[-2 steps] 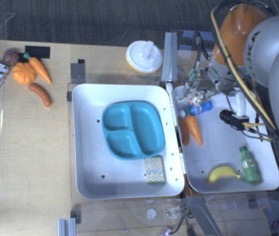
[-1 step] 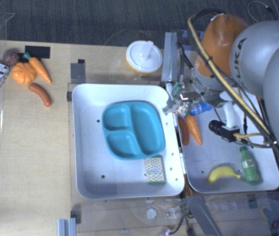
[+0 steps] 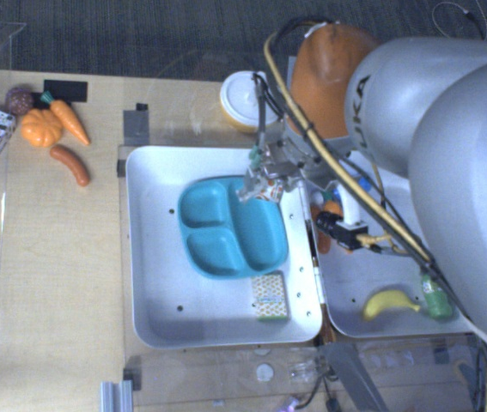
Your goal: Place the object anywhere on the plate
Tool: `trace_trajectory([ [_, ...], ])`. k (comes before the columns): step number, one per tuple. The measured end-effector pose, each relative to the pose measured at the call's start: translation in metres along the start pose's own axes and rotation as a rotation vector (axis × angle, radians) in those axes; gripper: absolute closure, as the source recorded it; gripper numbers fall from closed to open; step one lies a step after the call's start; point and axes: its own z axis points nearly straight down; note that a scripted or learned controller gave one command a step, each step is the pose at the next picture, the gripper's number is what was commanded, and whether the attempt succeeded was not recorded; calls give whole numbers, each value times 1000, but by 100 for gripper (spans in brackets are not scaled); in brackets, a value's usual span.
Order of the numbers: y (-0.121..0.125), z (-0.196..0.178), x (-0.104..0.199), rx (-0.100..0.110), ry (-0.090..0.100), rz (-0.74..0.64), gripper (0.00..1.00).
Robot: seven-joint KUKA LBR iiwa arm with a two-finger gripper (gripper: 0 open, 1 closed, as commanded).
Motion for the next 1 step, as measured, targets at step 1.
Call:
trace_trajectory([
  [1,0,0,0,0,0,1,0],
])
